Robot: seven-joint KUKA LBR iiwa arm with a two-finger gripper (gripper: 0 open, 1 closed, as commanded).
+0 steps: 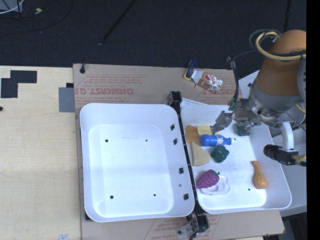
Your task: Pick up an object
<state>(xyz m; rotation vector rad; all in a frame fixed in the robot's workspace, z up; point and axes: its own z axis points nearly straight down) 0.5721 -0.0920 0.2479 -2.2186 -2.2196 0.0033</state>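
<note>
Your gripper (223, 122) hangs with fingers apart, clamping nothing, just above the blue bottle (215, 140) lying in the right bin (277, 196). It looks light, stiff and slippery. Take it across the body's middle, not the narrow cap.

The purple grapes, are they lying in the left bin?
No, the purple grapes lie in the right bin, near its front edge beside the divider between the two bins.

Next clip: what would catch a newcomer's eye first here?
The grey and orange arm reaching in from the right, its hand low over a cluster of toys in the right bin. There lie a blue bottle, a green piece and purple grapes. The left bin sits beside it.
</note>
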